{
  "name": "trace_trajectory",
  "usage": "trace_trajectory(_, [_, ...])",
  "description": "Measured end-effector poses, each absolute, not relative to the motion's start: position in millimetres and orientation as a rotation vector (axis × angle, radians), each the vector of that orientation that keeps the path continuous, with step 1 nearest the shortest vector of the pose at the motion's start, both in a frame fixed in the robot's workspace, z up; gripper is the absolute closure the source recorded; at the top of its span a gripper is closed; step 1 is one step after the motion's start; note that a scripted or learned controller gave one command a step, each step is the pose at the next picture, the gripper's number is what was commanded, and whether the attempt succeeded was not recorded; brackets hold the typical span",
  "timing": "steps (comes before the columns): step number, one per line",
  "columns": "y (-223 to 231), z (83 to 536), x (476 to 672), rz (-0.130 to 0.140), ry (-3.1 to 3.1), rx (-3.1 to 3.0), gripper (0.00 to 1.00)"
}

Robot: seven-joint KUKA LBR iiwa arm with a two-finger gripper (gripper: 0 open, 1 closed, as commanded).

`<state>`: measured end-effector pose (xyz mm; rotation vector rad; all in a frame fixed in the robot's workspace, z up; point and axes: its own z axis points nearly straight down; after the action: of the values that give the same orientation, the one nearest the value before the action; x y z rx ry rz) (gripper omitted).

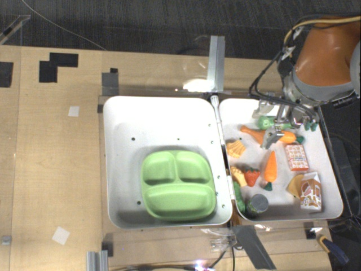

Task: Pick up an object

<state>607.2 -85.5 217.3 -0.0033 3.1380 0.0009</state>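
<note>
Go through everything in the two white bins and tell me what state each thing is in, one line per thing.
Green three-compartment plastic tray: lying flat in the left white bin, compartments bare.
Long orange toy carrot: lying flat in the right white bin, untouched.
Small grey round can: upright near the right bin's front edge.
Brown and white printed packet: lying flat.
Two-finger gripper: low over the right bin's back part, gripping nothing visible.

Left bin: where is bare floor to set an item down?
The left white bin has bare floor along its far wall and left side, around the green divided plastic tray. The right white bin is crowded with toy food beneath the gripper.
</note>
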Motion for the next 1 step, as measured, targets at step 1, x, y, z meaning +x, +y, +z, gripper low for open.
trace_trajectory(1, [-126.1,94.6,564.7,-0.001,3.130,-0.115,0.00])
